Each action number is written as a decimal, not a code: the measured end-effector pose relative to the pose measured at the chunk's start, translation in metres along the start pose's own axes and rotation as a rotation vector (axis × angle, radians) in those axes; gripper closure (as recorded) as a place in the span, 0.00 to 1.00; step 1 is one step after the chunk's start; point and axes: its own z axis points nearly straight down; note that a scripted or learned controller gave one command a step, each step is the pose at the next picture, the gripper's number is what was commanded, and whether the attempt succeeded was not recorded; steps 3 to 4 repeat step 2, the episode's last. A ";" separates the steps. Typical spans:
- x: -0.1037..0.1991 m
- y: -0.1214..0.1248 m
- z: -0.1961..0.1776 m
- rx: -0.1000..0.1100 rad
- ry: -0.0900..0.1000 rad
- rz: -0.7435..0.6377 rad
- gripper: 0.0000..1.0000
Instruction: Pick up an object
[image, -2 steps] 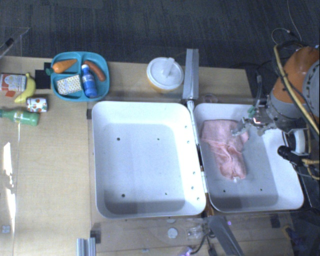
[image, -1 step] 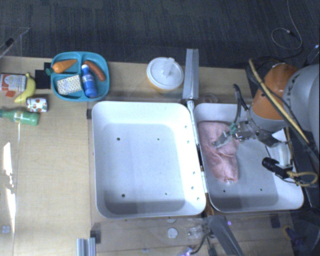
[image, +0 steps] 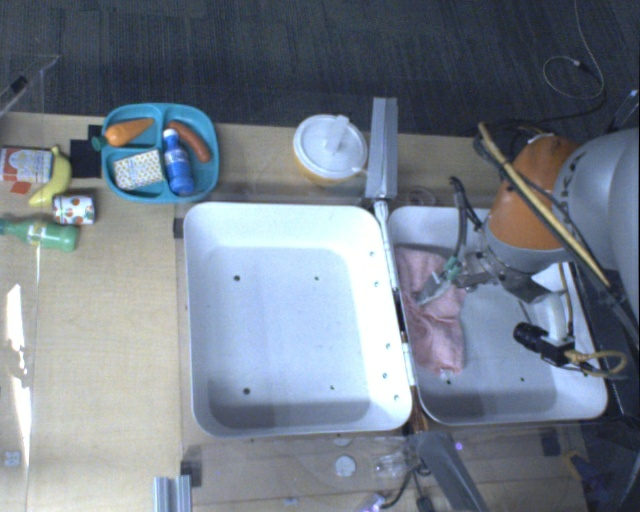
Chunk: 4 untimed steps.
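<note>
Pink cloth (image: 434, 318) is the thing to grab here, and it's lying crumpled along the left side of the right bin (image: 520, 400), running lengthwise right next to the wall that divides the two bins. The gripper (image: 437, 285) is down low over the upper half of the cloth, coming in from the right, and its fingertips look like they're touching or pressing into the fabric. Honestly can't tell whether the jaws are apart or pinched on a fold, it's too small and dark at the tips. Most of the cloth stretches out below the gripper toward the near end of the bin.

Behind the gripper you get the grey arm with its orange band (image: 525, 205), plus some cables hanging around the wrist. The left bin (image: 290, 310) sits right beside it, touching along the shared edge.

Up on the wooden bench there's a white lidded cup (image: 331, 148) near the top of the bins, and a blue divided tray (image: 160, 152) with toy food in it. Further left are a banana (image: 52, 178), a small can (image: 73, 209) and a green bottle (image: 40, 233).
</note>
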 end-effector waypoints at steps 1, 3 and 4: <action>0.002 0.003 -0.011 -0.004 0.003 -0.002 1.00; 0.002 0.086 -0.091 0.015 0.010 -0.165 1.00; 0.002 0.086 -0.091 0.015 0.010 -0.165 1.00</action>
